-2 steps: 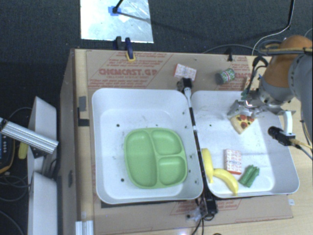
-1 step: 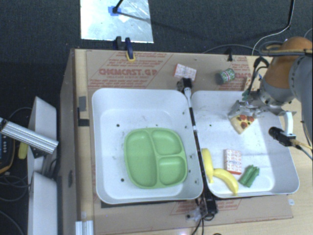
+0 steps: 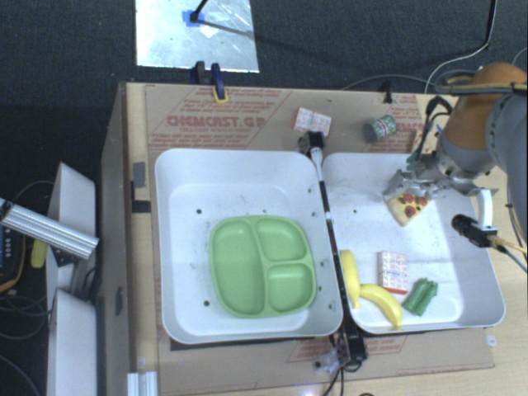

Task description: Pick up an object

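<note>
Gripper [image 3: 410, 185] sits low over the pizza slice toy [image 3: 408, 208] in the right bin [image 3: 478, 304]; we cannot tell from this angle whether anything is grasped. We note the slice lies flat near the bin's back wall, just under the tool. We judge a flat, thin piece likely to slip out or get pushed toward the wall rather than lifted. Nearer the front, well apart, lie two bananas [image 3: 367, 287], a red-and-white packet [image 3: 393, 271] and a green piece [image 3: 420, 295]. Left bin [image 3: 177, 180] holds a green divided plate [image 3: 263, 266].
</note>
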`<action>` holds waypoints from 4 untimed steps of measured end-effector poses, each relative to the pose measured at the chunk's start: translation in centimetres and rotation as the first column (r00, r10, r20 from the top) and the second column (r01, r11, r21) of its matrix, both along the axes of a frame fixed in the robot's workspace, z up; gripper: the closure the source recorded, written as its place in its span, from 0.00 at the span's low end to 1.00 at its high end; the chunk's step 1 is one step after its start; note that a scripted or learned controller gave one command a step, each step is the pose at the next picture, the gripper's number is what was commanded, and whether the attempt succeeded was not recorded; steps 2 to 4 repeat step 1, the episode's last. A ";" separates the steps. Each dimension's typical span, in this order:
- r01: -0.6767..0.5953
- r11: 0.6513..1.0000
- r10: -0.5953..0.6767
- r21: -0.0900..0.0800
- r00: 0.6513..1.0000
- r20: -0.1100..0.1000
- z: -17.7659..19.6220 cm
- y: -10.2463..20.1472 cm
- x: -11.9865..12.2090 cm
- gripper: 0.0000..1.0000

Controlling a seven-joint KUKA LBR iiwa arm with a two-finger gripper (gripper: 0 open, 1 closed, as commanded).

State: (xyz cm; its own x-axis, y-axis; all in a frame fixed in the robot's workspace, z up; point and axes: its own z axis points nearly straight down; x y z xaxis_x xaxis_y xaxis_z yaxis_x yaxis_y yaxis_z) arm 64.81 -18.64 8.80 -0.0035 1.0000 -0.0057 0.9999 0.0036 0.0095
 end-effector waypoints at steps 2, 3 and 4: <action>0.001 1.000 -0.001 0.000 1.000 0.001 0.0 0.0 -0.3 0.00; 0.001 1.000 -0.001 0.000 1.000 0.001 0.0 0.0 -0.3 0.00; 0.001 1.000 -0.001 0.000 1.000 0.001 0.0 0.0 -0.3 0.00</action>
